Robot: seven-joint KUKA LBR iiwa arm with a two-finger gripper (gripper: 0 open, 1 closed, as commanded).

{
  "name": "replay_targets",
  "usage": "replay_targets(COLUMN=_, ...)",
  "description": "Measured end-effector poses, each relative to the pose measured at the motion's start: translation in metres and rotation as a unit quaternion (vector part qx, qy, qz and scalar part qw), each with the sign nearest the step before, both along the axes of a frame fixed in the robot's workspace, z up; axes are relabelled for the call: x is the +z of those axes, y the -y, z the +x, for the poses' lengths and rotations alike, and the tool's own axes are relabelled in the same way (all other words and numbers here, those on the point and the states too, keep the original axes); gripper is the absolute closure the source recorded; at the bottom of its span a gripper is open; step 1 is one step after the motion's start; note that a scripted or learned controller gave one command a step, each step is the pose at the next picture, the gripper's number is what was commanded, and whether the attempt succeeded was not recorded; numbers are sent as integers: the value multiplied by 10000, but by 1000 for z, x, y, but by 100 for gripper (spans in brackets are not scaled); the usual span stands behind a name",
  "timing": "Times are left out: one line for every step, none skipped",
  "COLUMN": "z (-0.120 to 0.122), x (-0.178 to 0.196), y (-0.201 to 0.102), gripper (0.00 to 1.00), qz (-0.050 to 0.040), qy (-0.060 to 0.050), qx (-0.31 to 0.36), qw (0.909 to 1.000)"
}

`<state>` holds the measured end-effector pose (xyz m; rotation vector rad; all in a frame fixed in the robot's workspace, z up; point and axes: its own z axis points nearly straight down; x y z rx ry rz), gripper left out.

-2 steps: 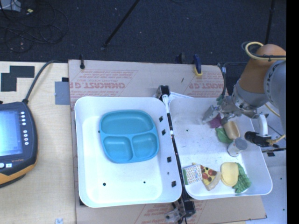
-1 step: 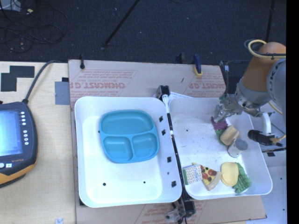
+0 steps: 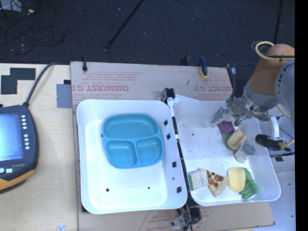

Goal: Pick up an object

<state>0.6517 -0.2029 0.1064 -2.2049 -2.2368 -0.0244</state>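
Observation:
My gripper [image 3: 227, 117] hangs over the back of the right bin [image 3: 202, 129], fingers spread open. Just below its tips lies a small purple object [image 3: 225, 127], not clasped as far as I can see. Beside that sits a tan bread-like piece [image 3: 236, 139] with a grey round piece [image 3: 246, 151] next to it. Along the bin's front edge lie a green-and-white checkered piece [image 3: 197, 179], a pizza slice [image 3: 216, 181] and a yellow bun on green lettuce [image 3: 239, 180].
The left bin [image 3: 91, 177] holds a blue three-compartment plate [image 3: 133, 139]. A black divider [image 3: 174, 143] runs between the bins. A teach pendant [image 3: 14, 143] lies on the bench at far left. The arm's orange band [image 3: 269, 71] rises at the right.

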Motion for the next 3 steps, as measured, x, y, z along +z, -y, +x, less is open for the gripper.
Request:
replay_targets(z=-22, x=-20, y=9, gripper=0, qz=-54, qy=-76, qx=-65, qw=9999)
replay_targets(z=-56, x=-19, y=9, gripper=0, qz=-52, qy=-76, qx=-64, qw=9999)
replay_targets(z=-111, x=-18, y=-30, gripper=0, qz=-46, qy=-66, qx=-82, qw=9999)
